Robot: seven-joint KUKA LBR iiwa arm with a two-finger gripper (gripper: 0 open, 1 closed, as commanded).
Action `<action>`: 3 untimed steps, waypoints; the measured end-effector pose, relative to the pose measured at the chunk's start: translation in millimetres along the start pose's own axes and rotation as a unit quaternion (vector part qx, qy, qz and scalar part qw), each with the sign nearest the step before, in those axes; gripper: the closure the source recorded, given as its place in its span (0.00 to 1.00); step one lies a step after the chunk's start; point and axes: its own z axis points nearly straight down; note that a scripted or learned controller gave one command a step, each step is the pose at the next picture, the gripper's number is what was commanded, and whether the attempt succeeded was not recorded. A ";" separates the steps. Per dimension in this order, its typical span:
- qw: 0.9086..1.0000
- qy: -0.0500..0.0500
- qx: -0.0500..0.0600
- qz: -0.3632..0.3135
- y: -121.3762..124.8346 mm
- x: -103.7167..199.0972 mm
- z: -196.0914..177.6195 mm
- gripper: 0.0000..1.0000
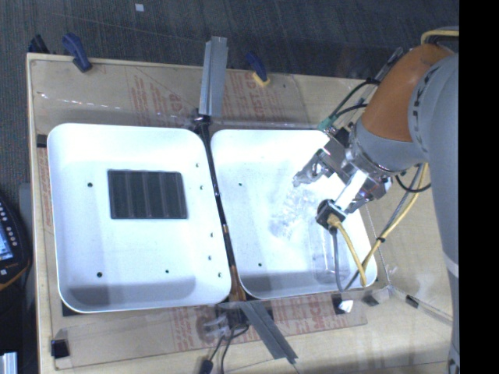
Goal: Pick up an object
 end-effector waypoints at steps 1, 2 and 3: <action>0.982 0.001 0.000 0.190 -48.8 1.4 52.1 0.00; 0.998 0.002 -0.003 0.070 17.0 -4.0 5.9 0.00; 1.000 0.001 -0.002 0.009 11.4 -65.1 -15.3 0.00</action>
